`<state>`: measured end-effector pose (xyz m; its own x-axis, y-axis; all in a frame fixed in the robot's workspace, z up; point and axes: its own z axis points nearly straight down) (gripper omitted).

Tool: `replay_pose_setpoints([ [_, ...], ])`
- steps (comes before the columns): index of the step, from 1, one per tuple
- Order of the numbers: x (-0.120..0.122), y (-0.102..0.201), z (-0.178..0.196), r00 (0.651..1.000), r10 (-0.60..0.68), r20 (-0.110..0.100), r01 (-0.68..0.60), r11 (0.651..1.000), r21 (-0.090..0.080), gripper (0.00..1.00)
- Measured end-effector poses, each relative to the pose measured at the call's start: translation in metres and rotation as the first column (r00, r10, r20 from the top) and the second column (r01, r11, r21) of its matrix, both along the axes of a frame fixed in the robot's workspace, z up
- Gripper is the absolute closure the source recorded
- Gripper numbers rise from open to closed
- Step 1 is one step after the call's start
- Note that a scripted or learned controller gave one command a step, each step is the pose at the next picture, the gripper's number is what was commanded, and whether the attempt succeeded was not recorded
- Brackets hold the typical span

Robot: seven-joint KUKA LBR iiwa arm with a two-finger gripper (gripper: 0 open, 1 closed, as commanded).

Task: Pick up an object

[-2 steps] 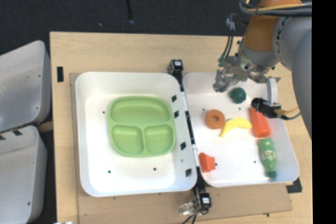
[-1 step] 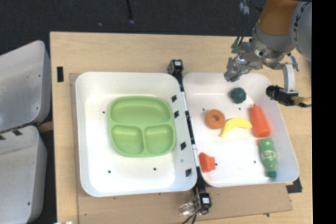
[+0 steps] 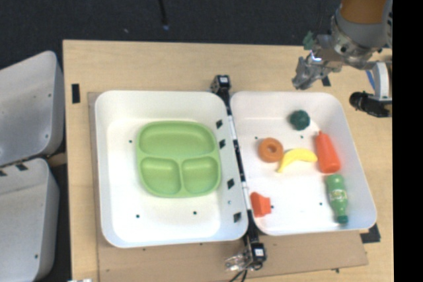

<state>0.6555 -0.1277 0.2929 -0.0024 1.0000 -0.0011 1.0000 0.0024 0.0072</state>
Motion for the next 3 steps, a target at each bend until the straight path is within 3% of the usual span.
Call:
replay_pose_setpoints([
  [3,0.023,0.160,-0.014,1.000,0.003,-0.004,-0.003,1.000,0.000,1.00],
])
